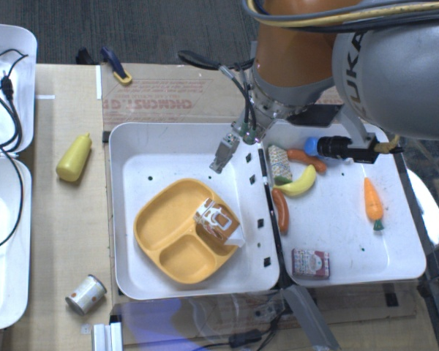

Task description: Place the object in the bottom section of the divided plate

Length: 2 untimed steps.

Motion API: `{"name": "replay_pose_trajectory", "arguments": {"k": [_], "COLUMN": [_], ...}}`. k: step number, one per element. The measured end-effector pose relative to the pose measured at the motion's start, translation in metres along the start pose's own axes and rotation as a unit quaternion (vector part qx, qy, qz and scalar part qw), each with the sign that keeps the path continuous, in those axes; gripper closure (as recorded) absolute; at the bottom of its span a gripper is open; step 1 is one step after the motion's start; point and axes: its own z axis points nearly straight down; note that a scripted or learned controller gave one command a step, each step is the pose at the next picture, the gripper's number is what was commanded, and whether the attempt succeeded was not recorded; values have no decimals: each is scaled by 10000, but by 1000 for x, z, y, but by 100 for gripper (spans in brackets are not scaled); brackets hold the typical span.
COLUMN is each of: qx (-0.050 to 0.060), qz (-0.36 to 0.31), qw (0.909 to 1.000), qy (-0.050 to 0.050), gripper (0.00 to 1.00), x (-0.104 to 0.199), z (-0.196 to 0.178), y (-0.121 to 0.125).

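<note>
The object [218, 221], a small white-and-brown packet, is lying on the divided plate [161, 221], at the plate's three o'clock edge, partly over the rim and over the divider between sections. We are seeing the gripper [224, 152] hanging above the left bin [132, 196], toward that bin's one o'clock corner, well apart from the packet, which is sitting at about six o'clock from it. We cannot tell whether the gripper is parted or closed; nothing is showing in it. The grey arm [395, 50] with its orange band [300, 28] is reaching in from two o'clock.

Moving outward, the yellow plate is resting in the lower half of the left bin. In the right bin [410, 254] we are finding a banana [298, 183] near its eleven o'clock corner, a sausage [280, 209] just below it along the left wall, a carrot [373, 199] at three o'clock, and a small red box [311, 262] at six o'clock. Out on the bench, a yellow bottle [74, 158] is lying at nine o'clock from the left bin and a small can [85, 293] at seven o'clock.
</note>
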Motion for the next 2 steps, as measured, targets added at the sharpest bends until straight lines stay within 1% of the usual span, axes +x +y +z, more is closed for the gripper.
{"name": "replay_pose_trajectory", "arguments": {"k": [1, 2], "qx": [3, 5], "qz": [423, 388], "qw": [9991, 9992], "qy": [0, 0], "gripper": [0, 0], "x": [-19, -19], "z": [-48, -53], "y": [33, 84]}}
